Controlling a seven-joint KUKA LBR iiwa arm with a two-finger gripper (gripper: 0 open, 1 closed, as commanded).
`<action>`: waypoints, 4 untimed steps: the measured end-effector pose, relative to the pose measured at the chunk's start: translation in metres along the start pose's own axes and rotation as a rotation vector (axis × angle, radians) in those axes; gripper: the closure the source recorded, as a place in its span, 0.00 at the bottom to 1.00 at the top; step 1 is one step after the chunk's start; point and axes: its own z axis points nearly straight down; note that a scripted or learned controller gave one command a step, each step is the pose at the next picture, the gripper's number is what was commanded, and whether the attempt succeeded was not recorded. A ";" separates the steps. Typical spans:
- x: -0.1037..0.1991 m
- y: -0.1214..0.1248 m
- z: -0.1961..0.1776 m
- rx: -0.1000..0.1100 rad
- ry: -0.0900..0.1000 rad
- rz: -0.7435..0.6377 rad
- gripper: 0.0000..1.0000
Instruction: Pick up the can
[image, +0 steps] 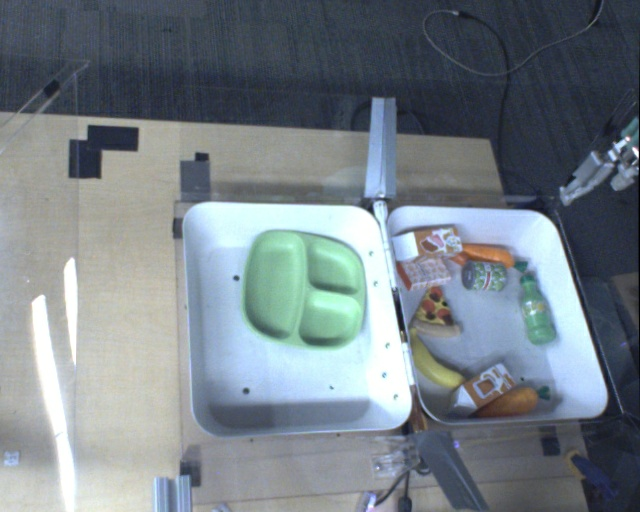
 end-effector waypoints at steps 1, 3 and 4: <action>-0.006 0.040 0.115 0.002 0.002 -0.089 0.00; 0.024 -0.012 0.276 -0.001 0.001 0.009 0.00; 0.033 -0.072 0.275 -0.001 0.000 0.101 0.00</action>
